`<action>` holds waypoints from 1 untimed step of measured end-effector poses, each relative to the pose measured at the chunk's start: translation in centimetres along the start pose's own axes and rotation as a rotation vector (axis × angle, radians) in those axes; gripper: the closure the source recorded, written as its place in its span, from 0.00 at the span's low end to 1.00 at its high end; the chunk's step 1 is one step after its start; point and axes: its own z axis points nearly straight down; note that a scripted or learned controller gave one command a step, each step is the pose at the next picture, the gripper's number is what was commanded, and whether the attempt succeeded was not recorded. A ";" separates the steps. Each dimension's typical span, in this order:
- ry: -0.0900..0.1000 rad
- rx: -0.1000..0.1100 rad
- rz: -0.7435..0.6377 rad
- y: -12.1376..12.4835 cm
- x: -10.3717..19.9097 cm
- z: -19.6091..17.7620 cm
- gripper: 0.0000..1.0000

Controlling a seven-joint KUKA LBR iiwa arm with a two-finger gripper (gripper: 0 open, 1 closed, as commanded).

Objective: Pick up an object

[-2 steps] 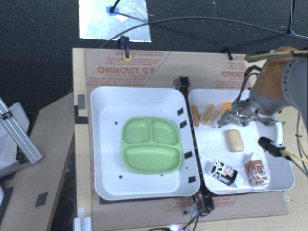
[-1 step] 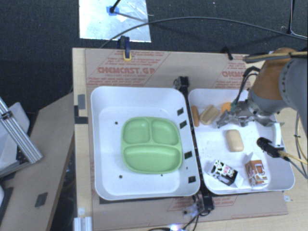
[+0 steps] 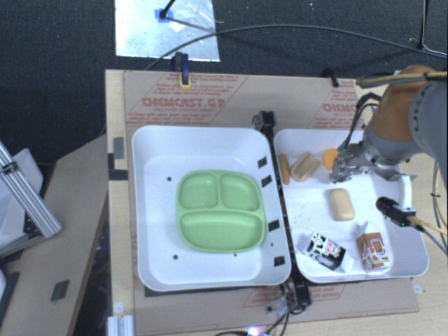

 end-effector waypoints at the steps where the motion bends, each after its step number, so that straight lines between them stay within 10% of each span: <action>1: 0.000 -0.001 -0.003 0.2 0.1 -4.4 1.00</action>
